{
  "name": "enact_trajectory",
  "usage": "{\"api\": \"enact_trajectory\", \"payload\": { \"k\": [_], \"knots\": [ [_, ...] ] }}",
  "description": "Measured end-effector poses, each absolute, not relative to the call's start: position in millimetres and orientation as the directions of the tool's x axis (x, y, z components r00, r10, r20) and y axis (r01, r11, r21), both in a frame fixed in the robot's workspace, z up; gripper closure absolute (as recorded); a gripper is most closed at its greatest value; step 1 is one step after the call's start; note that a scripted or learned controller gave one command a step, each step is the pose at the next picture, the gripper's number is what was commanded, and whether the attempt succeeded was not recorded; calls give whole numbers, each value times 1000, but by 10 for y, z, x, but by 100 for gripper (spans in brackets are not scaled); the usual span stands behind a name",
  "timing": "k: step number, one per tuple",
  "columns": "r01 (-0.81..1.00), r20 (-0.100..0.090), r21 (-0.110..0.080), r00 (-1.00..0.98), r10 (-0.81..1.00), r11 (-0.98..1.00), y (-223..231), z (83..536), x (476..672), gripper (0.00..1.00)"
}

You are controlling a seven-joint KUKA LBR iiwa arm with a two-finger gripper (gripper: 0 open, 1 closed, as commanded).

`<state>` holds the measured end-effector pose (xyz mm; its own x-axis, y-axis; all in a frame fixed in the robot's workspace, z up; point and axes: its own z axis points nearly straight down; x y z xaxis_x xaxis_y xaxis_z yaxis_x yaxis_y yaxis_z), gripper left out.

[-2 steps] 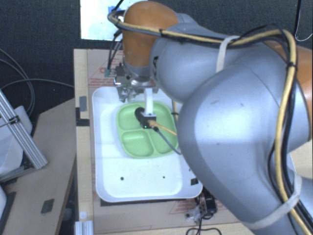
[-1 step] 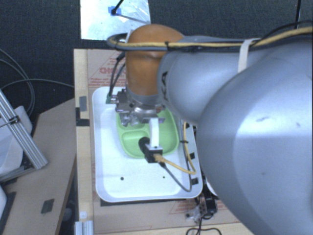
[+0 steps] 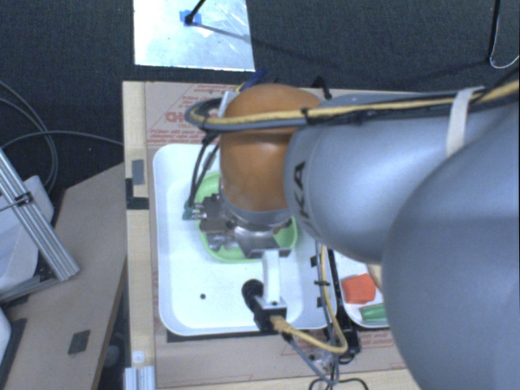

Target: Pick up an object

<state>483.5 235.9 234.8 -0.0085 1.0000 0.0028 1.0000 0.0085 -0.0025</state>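
Note:
The arm's orange band (image 3: 256, 149) and grey wrist hang over the left white bin (image 3: 175, 218), covering its middle. A light green object (image 3: 236, 250) lies in that bin and pokes out from under the wrist on the left and lower sides. The gripper (image 3: 219, 227) is directly above the green object, mostly hidden by the wrist. In the right bin an orange-red block (image 3: 358, 288) and a small green piece (image 3: 373, 312) lie near the front edge.
The grey arm body fills the right side of the view over the right bin. Cables (image 3: 313, 344) hang from the wrist across the divider between the bins. The wooden bench edge (image 3: 138, 218) runs along the left.

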Motion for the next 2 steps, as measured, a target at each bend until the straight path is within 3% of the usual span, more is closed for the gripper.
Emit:
{"api": "enact_trajectory", "payload": {
  "k": [1, 2],
  "knots": [
    [1000, -4, 1, 4, 1000, -4, 2154, 1442, 6119, 100],
    [1000, 9, 18, -7, 1000, 7, 2359, 3797, 5701, 100]
  ]
}}
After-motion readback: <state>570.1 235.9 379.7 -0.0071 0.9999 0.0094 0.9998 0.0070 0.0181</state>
